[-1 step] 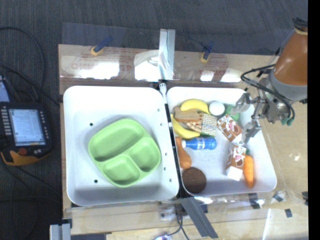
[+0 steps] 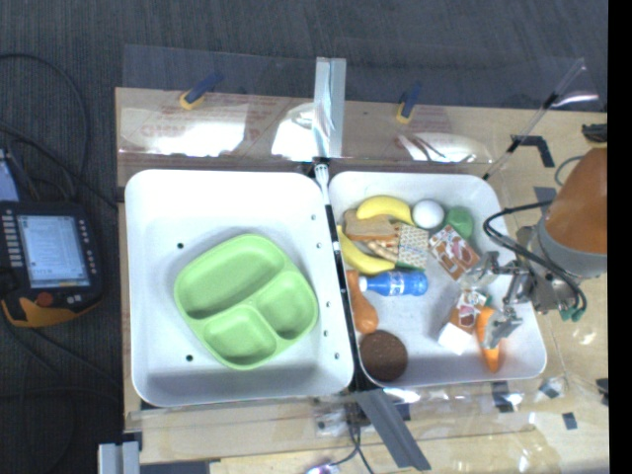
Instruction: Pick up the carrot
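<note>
Your left bin carries just a green sectioned plate. In the right bin, the carrot lies at the near right corner, not yet lifted. The gripper hovers directly over it; you cannot tell how wide its jaws stand.

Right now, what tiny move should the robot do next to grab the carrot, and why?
Probably a small drop straight down. The gripper hovers over the right bin's lower right corner, and the carrot lies just under it beside a small carton. I can't tell whether it grips the carrot yet, so it should lower gently and then close.
</note>
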You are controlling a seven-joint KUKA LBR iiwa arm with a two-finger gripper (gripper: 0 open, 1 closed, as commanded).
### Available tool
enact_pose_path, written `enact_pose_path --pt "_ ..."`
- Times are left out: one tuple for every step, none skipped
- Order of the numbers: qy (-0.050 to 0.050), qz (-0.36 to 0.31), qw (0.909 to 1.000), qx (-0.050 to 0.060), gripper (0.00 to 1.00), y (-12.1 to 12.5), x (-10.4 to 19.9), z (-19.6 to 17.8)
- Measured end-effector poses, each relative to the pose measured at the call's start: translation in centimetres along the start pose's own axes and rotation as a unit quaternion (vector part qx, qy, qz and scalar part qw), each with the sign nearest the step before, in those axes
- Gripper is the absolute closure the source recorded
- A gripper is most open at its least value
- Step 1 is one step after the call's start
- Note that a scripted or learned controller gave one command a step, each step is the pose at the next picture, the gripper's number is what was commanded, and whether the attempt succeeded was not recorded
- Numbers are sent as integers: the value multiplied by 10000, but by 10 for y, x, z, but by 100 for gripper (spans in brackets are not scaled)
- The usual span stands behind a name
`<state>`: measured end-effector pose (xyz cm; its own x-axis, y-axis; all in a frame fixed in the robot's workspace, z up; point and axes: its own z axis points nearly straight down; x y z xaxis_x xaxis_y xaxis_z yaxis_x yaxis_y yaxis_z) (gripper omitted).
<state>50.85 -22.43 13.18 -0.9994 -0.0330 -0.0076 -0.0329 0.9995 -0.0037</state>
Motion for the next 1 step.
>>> enact_pose_path --pt "-65 460 9989 7 0 17 5 40"
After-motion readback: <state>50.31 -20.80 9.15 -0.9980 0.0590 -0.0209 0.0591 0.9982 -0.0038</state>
